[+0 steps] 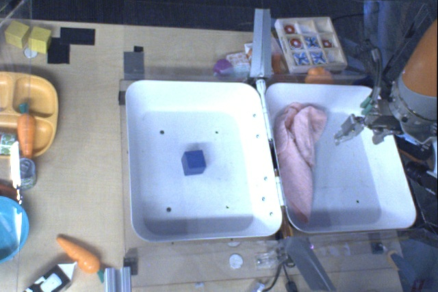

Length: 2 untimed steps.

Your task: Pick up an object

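A small blue cube (pixel 194 161) lies near the middle of the left white bin (pixel 144 215). A crumpled pink cloth (pixel 301 147) runs along the left side of the right white bin (pixel 390 215). My gripper (pixel 358 136) hangs over the upper right part of the right bin, a short way to the right of the cloth. It is open, its two fingers are spread apart and nothing sits between them.
Behind the bins lie a tic-tac-toe board (pixel 310 43), a purple item (pixel 222 66) and an orange item (pixel 316 75). At the left stand a yellow tray (pixel 37 96) with a carrot (pixel 26 133), a blue bowl (pixel 10 229) and another carrot (pixel 81 253).
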{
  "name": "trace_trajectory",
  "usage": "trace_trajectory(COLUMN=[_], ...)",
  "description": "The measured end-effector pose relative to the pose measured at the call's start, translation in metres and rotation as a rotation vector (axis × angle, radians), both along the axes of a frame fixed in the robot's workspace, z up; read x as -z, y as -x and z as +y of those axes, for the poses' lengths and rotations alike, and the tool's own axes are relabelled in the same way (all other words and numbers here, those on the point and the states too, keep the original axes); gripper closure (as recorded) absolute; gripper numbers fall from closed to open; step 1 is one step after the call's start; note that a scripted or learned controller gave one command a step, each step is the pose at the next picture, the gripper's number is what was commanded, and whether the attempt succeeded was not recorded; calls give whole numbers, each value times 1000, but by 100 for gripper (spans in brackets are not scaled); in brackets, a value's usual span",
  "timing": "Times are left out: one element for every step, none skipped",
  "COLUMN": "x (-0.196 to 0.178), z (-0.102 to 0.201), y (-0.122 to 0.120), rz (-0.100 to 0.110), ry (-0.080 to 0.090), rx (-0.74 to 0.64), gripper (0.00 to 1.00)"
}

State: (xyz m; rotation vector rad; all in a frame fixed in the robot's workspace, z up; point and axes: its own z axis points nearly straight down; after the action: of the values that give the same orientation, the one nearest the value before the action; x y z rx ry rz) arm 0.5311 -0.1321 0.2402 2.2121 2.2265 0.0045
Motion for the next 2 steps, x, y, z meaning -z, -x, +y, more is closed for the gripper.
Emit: trace_trajectory(x=[145, 149], z=[-4, 12], y=[-52, -137], rz=[-4, 11], ry=[1, 2], rx=[-102, -442], gripper=[0, 0])
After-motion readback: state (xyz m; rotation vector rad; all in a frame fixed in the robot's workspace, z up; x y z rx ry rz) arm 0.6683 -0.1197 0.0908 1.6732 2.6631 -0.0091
